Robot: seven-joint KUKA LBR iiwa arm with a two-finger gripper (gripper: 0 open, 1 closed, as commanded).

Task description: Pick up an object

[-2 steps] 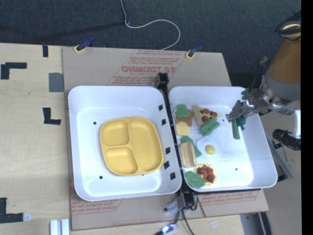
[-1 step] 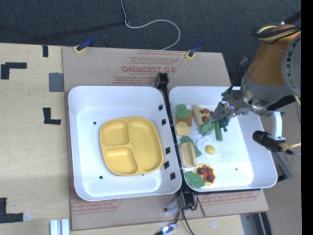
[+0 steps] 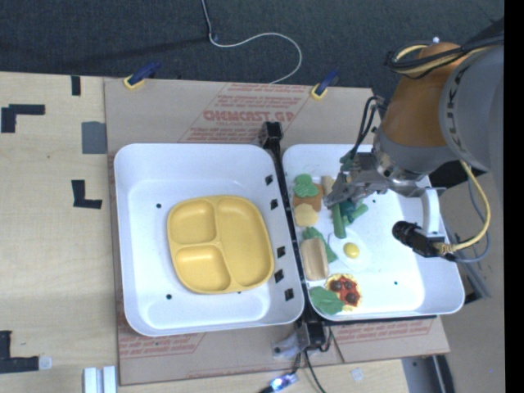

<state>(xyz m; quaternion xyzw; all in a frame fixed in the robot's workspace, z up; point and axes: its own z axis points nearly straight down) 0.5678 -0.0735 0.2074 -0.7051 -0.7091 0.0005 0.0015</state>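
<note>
Nearest you, at the front of the right bin (image 3: 426, 297), lie a pizza slice (image 3: 344, 287) on a green leaf (image 3: 325, 301), then a bread roll (image 3: 314, 256) and a fried egg (image 3: 351, 250). They sit packed along the bin's left wall, so any grasp here risks nudging a neighbour or catching two pieces at once.

Further back, the gripper (image 3: 342, 191) hangs over the green bean-like piece (image 3: 346, 214), close beside a yellowish lump (image 3: 306, 214) and a green round item (image 3: 306, 186). You cannot tell from this slant whether the pincer is released or clenched, nor whether it touches the green piece or merely hovers above it. If the descent is off, expect it to push the piece toward the wall or to close on nothing.

The wrist body hides whatever lies directly beneath it, and the small foods are too blurred to name surely.

In the left bin (image 3: 139, 178) the yellow divided plate (image 3: 219, 244) sits well apart from the work.

Farthest off, a white cable (image 3: 254, 43) loops across the dark floor beyond the bench.
</note>
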